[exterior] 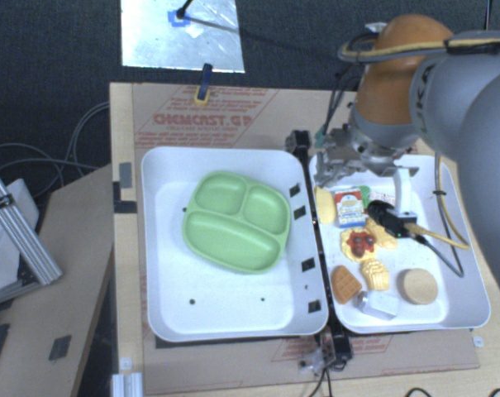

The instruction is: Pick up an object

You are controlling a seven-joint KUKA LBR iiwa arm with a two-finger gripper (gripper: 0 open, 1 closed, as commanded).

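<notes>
The right bin holds several toy foods. A small carton with a red and blue label lies near its back left, beside a yellow piece. A yellow piece with red spots, a corn cob, a brown bread piece, a tan round block and a pale grey item lie toward the front. My gripper hangs low over the bin's back left corner, just behind the carton. Nothing shows in its grasp.
A green divided plate lies in the left bin. The divider between the two bins runs right beside the gripper. The bulky grey arm covers the right bin's back right part.
</notes>
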